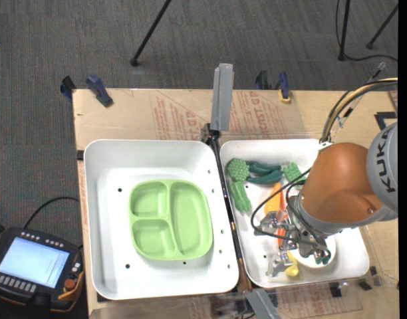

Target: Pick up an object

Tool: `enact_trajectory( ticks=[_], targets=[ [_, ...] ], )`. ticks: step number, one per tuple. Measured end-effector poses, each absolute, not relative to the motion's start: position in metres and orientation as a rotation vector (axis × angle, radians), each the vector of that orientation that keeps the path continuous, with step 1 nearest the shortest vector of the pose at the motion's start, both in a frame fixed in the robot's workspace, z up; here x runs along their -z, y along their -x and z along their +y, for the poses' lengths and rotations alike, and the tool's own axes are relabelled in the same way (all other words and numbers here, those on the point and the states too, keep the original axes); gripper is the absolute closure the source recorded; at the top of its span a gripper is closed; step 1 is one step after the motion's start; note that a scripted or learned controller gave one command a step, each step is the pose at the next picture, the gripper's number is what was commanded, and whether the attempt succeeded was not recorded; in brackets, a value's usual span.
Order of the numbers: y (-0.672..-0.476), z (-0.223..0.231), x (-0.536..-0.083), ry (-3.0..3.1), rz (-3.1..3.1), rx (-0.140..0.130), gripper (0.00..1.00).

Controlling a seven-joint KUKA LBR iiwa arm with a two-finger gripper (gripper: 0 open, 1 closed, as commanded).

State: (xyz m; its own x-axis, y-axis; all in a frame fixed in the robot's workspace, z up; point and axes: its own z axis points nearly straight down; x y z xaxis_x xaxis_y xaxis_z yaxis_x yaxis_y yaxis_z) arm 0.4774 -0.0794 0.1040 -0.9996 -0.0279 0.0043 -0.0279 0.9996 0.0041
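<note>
Cardboard tabletop (257, 108) carries two bins; fingers (283, 261) low in right bin (353, 261) over yellow toy (292, 269), grip state unclear; next: close, then lift

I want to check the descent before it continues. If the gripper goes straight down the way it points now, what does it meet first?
Probably the yellow object lying just beneath the gripper near the front of the right bin. Depth is hard to judge from this slanted view, so it may land on the bin floor beside it.

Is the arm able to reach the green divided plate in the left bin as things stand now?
Probably yes. The plate lies alone and uncovered in the left bin; the arm hangs over the right bin, with just the low wall between.
</note>
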Motion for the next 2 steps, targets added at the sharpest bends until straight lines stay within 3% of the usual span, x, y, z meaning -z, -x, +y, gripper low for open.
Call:
enact_trajectory(
  ticks=[1,2],
  targets=[
    [-0.4766,-0.0831,-0.0862,0.179,-3.132,0.003,0.00],
    [-0.4771,-0.0820,-0.0955,0.171,-3.132,0.004,1.00]
  ],
)
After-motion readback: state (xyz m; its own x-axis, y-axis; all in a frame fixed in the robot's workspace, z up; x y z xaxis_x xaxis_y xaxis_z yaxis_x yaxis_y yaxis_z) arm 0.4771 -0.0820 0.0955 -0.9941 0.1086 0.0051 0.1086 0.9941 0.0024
